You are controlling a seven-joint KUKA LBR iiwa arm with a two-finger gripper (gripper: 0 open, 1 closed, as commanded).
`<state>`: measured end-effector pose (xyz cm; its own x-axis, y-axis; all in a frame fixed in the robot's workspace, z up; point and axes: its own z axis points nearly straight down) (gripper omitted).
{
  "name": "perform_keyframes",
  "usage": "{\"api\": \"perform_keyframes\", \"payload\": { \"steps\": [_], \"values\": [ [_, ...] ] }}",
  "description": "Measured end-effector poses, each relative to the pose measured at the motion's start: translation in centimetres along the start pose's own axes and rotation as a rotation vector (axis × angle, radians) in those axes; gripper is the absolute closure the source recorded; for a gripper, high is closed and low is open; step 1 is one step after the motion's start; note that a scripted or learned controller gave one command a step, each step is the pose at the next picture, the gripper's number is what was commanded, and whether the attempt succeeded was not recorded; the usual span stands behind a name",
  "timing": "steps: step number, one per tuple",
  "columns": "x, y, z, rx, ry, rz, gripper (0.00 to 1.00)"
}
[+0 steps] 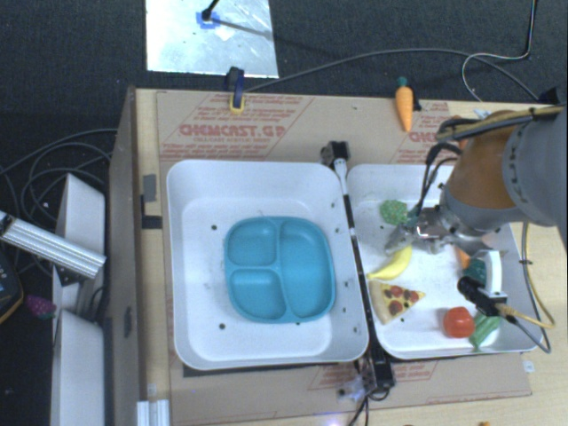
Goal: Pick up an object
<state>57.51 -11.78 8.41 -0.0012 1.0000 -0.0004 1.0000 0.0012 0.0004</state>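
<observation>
Cardboard-covered worktop carried two bins, and the gripper, its grip state impossible to tell, hung just above the banana, apparently lining up a pick.

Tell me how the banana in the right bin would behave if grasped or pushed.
The banana looks like a small glossy toy, so probably light and rigid. Its smooth curved skin may slip between fingers. Lying flat by the pizza slice, it would likely pivot rather than roll when pushed.
</observation>
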Motion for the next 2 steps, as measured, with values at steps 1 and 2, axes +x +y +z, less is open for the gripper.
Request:
{"api": "perform_keyframes", "payload": {
  "steps": [1, 2],
  "values": [
    [0.0, 0.1, -1.1, -0.003, 0.000, -0.001, 1.00],
    [7.1, 2.2, -10.2, -0.004, 0.001, -0.003, 1.00]
  ]
}}
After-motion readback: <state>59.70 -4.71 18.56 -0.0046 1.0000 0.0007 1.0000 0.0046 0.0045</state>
